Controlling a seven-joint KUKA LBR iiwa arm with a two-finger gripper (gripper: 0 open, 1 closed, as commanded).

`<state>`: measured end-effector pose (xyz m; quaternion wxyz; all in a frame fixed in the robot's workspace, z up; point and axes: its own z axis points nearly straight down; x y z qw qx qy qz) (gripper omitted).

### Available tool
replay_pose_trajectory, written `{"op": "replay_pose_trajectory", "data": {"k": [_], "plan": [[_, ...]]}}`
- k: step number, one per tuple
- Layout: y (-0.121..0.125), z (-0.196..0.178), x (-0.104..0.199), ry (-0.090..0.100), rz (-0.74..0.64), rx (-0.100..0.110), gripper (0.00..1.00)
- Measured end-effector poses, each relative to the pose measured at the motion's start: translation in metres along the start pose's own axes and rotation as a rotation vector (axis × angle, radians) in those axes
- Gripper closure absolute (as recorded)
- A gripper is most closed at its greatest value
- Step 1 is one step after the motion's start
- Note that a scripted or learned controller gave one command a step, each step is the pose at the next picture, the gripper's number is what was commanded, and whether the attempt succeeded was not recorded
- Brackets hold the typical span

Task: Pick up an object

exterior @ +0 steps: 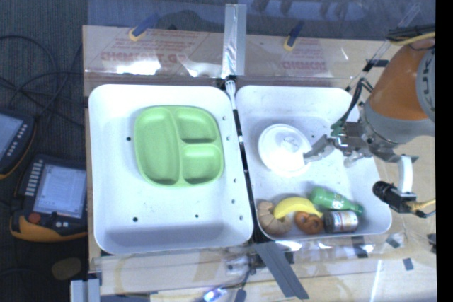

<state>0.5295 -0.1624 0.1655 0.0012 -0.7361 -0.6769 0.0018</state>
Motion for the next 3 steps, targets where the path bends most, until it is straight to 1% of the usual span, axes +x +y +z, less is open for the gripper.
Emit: {"op": "replay_pose_trajectory", "data": {"k": [1, 2, 3], "plan": [[-0.048, 0.054, 0.027, 0.003, -0.148, 0.0, 0.0], [-0.04, 0.028, -0.064, 0.003, -0.223, -0.002, 0.0], [-0.043, 0.077, 0.012, -0.003, 0.001, -0.014, 0.0]]}}
